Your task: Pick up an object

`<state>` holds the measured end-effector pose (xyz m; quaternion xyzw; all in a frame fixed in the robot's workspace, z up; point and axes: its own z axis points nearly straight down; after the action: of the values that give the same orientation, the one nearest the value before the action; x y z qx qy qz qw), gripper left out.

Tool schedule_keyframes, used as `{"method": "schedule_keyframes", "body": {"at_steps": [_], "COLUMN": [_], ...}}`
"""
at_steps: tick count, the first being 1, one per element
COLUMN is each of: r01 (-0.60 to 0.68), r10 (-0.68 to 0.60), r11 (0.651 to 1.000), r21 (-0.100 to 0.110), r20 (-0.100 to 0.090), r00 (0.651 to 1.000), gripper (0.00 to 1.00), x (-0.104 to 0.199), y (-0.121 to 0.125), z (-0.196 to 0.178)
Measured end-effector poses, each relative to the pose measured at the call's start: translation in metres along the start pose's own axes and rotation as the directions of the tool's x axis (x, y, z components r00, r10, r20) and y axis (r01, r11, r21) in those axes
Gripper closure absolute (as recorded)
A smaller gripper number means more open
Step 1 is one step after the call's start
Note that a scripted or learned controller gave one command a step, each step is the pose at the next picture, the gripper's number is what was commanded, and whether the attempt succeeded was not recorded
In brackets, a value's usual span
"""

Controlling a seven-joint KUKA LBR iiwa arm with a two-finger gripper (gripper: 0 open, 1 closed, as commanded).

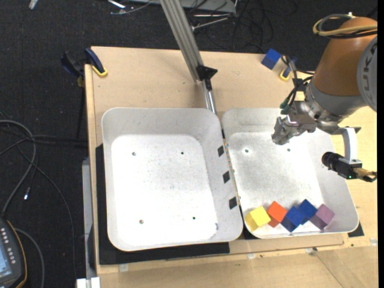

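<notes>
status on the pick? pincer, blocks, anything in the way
Pincer over right bin, far end, holding nothing. Blocks: yellow, orange, blue, purple clustered at near wall. Path clear.

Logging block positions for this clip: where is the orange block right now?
The orange block lies in the right bin, along its near edge, between the yellow block and the blue block.
</notes>
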<state>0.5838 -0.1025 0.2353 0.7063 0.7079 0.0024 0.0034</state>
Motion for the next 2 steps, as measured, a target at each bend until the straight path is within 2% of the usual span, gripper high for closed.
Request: {"method": "schedule_keyframes", "body": {"at_steps": [1, 2], "r01": [0.002, -0.009], "r10": [-0.002, 0.009], "r11": [1.0, 1.0], "r21": [-0.002, 0.003], "r20": [0.001, 0.004], "r00": [1.0, 1.0], "gripper": [1.0, 1.0], "x": [0.011, -0.072], "y": [0.014, 0.043], "z": [-0.185, -0.208]}}
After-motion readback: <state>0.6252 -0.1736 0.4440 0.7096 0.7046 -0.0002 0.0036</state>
